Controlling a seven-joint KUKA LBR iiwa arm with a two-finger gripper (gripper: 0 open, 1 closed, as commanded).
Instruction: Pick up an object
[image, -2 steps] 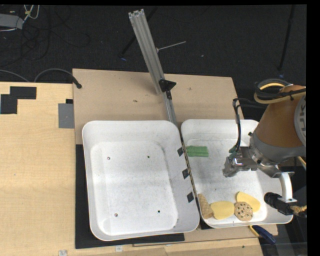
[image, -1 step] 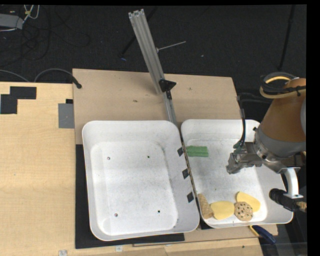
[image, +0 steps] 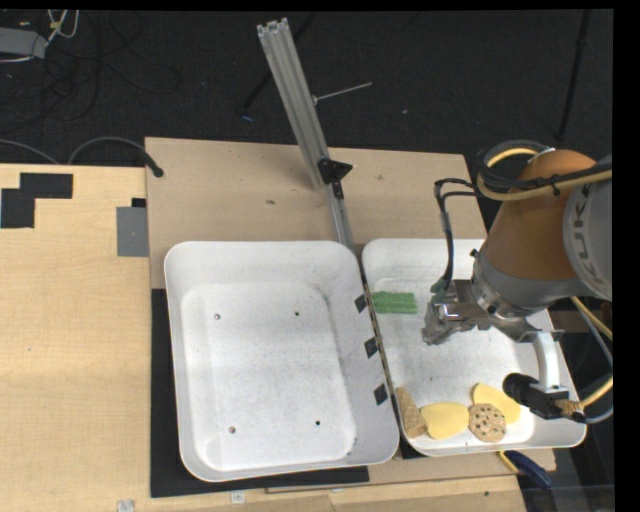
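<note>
The metal gripper (image: 440, 328) hangs over the right bin (image: 400, 262), beside a flat green block (image: 394, 303); whether its jaws are open cannot be told.

Two bins sit side by side on the desk (image: 250, 190), touching along their inner walls; the left bin (image: 190, 300) lies left of the right bin (image: 385, 262); in the right bin a block (image: 394, 303) lies near the dividing wall, toward the back; the pincer (image: 437, 331) hangs just right of the block; along the front wall lie a stick (image: 410, 413), a slice (image: 444, 420), a cookie (image: 487, 423) touching it, and a wedge (image: 497, 401) just behind the cookie.
</note>
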